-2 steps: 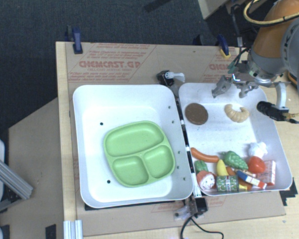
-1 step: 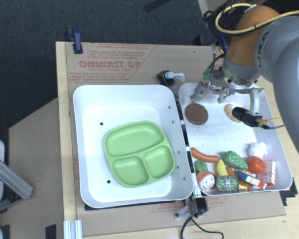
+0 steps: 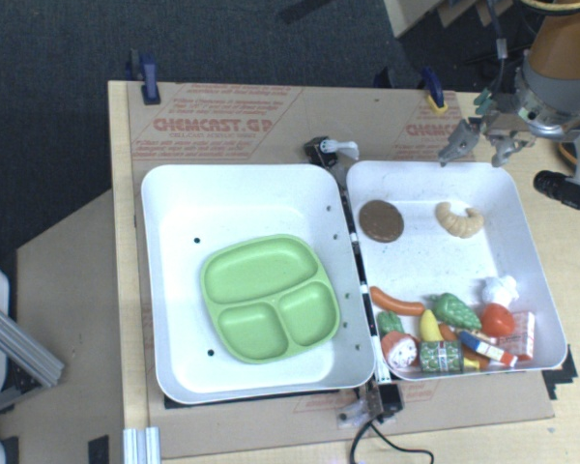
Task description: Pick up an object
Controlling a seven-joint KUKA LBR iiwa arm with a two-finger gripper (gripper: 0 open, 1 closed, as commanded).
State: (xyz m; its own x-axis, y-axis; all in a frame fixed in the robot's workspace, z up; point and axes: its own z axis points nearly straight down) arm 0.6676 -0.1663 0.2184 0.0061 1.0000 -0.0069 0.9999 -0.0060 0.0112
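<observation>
- The gripper [image 3: 483, 143] is hanging above the far rim of the right bin [image 3: 532, 249], near that bin's far right corner, with the arm [image 3: 561, 56] reaching in from the right.
- Its fingers [image 3: 456, 149] are standing spread apart and holding nothing — open air is showing between the two tips.
- The nearest thing to pick is the croissant [image 3: 460, 219], lying in the far half of the right bin, just toward the camera from the gripper and a little to its left.
- The croissant's long axis is running roughly left to right across the bin, curved, with its ends pointing up toward the far rim — so a grip across its short width looks the likelier fit.
- The brown cookie [image 3: 380, 220] is lying flat farther left, well apart from the croissant.
- The other toys — a sausage [image 3: 397, 303], a tomato [image 3: 497, 319], a corn cob [image 3: 430, 326] and more — are crowding the near edge of the same bin, farthest from the gripper.
- The left bin [image 3: 174, 259] is holding a green tray [image 3: 269, 298].
- Judgement: the coming move is needing a short drop down and toward the near side.
</observation>
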